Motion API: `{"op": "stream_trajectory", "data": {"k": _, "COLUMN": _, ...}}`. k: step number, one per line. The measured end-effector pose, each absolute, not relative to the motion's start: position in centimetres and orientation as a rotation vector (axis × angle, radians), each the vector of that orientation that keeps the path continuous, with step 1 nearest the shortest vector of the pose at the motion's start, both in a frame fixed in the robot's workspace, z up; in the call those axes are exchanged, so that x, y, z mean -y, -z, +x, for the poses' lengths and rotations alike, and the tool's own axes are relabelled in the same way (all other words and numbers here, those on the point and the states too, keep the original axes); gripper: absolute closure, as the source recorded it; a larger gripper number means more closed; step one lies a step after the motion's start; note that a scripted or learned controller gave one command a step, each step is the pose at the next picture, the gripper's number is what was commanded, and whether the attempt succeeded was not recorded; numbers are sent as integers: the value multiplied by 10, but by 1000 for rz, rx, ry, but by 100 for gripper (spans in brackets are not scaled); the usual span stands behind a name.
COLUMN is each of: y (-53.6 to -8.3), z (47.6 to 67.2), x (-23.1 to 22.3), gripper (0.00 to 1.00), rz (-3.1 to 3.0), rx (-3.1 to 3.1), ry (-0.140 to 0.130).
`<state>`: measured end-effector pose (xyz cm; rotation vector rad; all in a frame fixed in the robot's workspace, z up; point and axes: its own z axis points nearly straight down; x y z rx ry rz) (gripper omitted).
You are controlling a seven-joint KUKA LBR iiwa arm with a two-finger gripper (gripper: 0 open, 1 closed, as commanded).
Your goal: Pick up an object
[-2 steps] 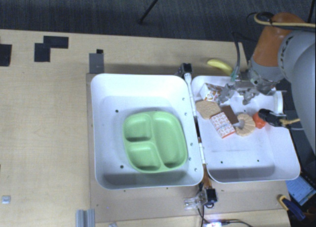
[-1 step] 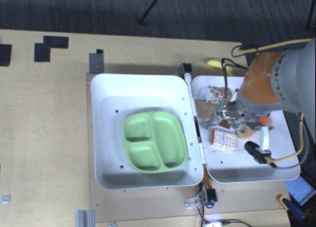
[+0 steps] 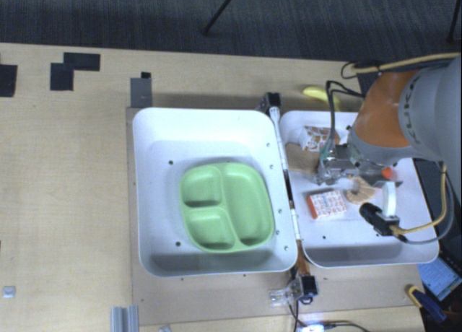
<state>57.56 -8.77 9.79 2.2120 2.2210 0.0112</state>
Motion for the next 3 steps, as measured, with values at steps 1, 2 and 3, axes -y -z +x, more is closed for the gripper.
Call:
{"op": "stream_trajectory", "data": {"k": 1, "y": -98, "z": 575, "x": 88, "gripper": 0, "rz": 2212, "rx": -2221, "ry": -11}}
{"op": "stream_trajectory", "data": {"k": 2, "y": -108, "z": 577, "x": 87, "gripper": 100, "rz": 2209, "rx": -2222, "ry": -14}}
{"op": "stream_trajectory", "data": {"k": 3, "y": -108, "z": 576, "x": 87, "gripper": 0, "rz": 2208, "rx": -2223, "ry": -14}}
